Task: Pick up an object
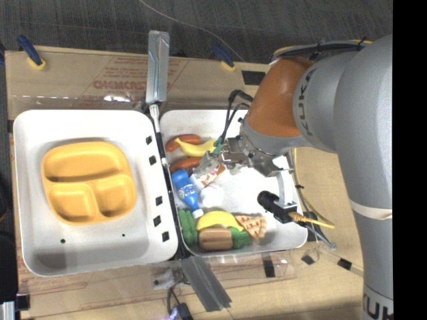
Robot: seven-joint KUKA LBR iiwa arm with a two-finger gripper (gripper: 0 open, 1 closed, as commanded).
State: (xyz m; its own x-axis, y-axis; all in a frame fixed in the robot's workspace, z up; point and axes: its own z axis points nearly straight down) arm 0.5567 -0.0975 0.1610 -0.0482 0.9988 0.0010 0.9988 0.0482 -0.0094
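The right bin (pixel 230 120) holds a heap of toy food along its left side. A red sausage (pixel 183 141) and a yellow banana (pixel 195 149) lie at the back. A blue bottle (pixel 185 189) lies in the middle. At the front sit a yellow lemon-like piece (pixel 219 219), a brown bread block (pixel 215 239), a green piece (pixel 189 229) and a pizza slice (pixel 252 226). My gripper (pixel 215 159) hangs low over the bin, just right of the banana and above a white and red packet (pixel 208 177). Nothing shows between its tips.
The left bin (pixel 40 252) carries a yellow divided tray (pixel 87 182). A metal bar (pixel 158 65) stands at the back between the two bins. The grey arm with its orange band (pixel 283 99) covers the right bin's far right corner.
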